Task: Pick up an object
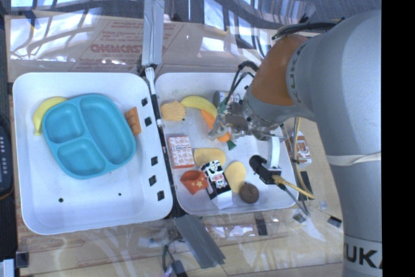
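Observation:
My gripper (pixel 225 124) hangs low over the middle of the right bin (pixel 194 82), under the arm's orange band. An orange piece (pixel 209 119) lies right against its left side, and another bit of orange (pixel 224 137) shows just below it; whether either sits in the gripper is hidden. A yellow banana (pixel 197 102) lies just up and left of the gripper. Nearer the front are a red-and-white snack box (pixel 179 150), a yellow oval (pixel 209 156), a cow-patterned carton (pixel 216 179), a red piece (pixel 192 182) and a brown ball (pixel 249 192).
A tan waffle-like piece (pixel 172 111) lies at the right bin's left wall. The left bin (pixel 39 204) bears a blue divided plate (pixel 87 134), a banana (pixel 44 111) behind it and an orange block (pixel 133 120). The arm covers the right bin's right side.

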Action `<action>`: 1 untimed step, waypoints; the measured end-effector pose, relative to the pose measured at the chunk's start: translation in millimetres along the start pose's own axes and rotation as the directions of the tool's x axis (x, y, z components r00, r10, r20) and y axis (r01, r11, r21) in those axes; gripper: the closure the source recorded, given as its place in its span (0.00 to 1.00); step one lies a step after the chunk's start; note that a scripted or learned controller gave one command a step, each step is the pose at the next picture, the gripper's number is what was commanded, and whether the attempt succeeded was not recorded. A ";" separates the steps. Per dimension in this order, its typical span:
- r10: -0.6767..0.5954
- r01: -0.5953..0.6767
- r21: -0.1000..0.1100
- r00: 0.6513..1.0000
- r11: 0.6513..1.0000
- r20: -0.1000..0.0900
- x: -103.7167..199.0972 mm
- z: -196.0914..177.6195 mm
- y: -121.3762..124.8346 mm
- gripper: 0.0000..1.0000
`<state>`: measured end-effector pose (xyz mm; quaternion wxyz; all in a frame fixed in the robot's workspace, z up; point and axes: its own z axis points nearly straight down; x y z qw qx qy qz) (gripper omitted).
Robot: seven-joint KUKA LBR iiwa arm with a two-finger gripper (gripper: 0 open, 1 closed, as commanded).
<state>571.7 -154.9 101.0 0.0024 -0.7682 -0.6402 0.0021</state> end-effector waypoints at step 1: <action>0.024 -0.024 -0.013 1.000 1.000 -0.006 117.3 -95.8 51.7 1.00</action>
